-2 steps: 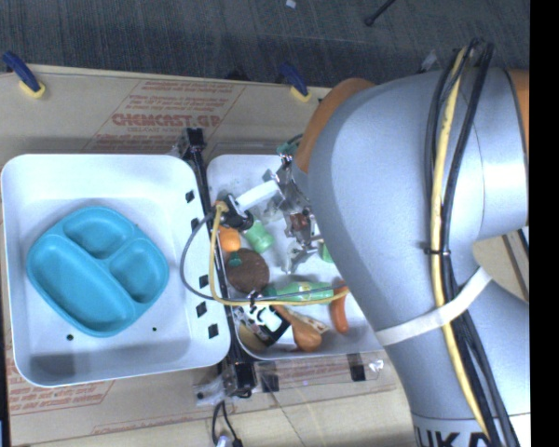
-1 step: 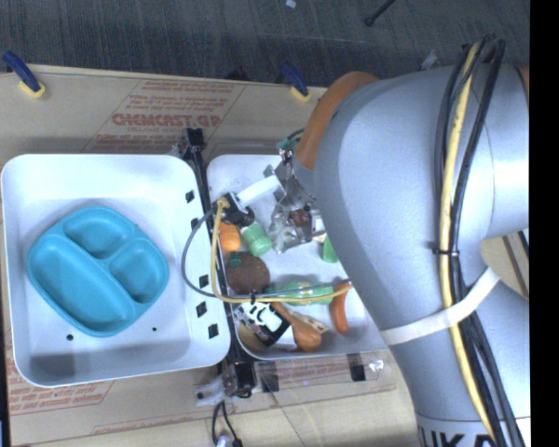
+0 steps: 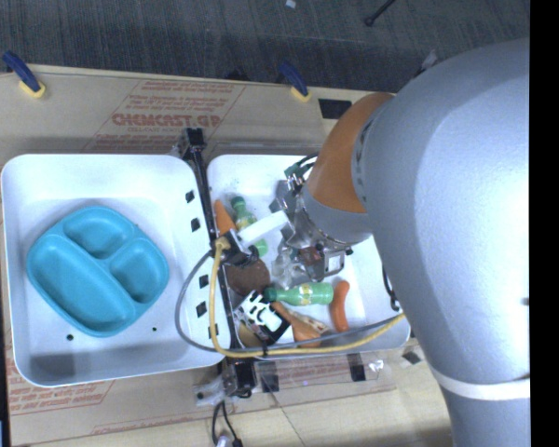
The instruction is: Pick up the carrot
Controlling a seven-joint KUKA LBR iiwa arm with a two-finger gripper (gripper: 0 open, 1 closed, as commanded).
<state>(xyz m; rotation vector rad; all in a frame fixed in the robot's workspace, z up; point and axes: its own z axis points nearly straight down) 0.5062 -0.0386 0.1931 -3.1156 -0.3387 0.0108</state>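
Reaching in from the frame's right, the gripper (image 3: pixel 303 254) hovers among clutter in the right bin (image 3: pixel 261 168), near the carrot (image 3: pixel 340 307); its grip state unclear

The tray (image 3: pixel 98 268) is light blue, in a white bin (image 3: pixel 19 277). The carrot (image 3: pixel 340 307) is orange. The bottle (image 3: pixel 303 294) is green.

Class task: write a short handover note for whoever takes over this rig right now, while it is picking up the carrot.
Tool: down in the right bin, above the clutter; whether it is open or shut cannot be made out.
Carrot: lying in the right bin near the front, beside the green bottle, apart from the tool.
Left bin: holds the blue divided plate.
Done: the arm has reached into the right bin.
Left: grasp and lift the carrot.
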